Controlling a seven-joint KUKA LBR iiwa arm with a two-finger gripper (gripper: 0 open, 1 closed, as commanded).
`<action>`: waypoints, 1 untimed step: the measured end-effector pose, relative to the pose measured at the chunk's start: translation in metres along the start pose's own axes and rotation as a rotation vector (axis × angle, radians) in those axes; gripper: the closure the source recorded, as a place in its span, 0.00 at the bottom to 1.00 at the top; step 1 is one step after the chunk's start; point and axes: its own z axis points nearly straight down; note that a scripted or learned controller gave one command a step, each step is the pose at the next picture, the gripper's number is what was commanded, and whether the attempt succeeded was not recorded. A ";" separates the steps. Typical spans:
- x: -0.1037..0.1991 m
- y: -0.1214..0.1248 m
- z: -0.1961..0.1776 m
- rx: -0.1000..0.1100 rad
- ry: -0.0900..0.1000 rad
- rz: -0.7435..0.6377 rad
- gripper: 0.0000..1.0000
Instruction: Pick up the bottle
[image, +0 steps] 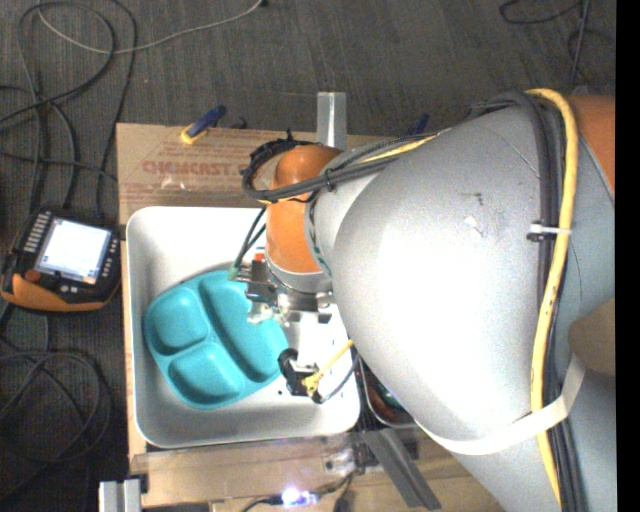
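- Bottle: I cannot tell where it lies; the big grey arm (450, 280) blocks my sight.
- Its gripper (283, 318) hangs over the left bin (136, 300), at the right edge of a teal divided tray (205, 335); open or closed, I cannot tell.

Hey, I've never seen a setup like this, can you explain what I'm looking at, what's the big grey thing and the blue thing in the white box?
One camera above the bench looks down at a slant. The big grey shape is a robot arm reaching in from the right; its orange band sits just above the wrist. The gripper at its end hangs low over a shallow white bin. The blue thing is a turquoise divided plate lying in that bin. Whether the gripper holds anything can't be seen from here. On the floor at left sits the arm's handheld control pad.
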 end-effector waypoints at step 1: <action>0.000 0.000 0.000 0.000 0.000 -0.033 1.00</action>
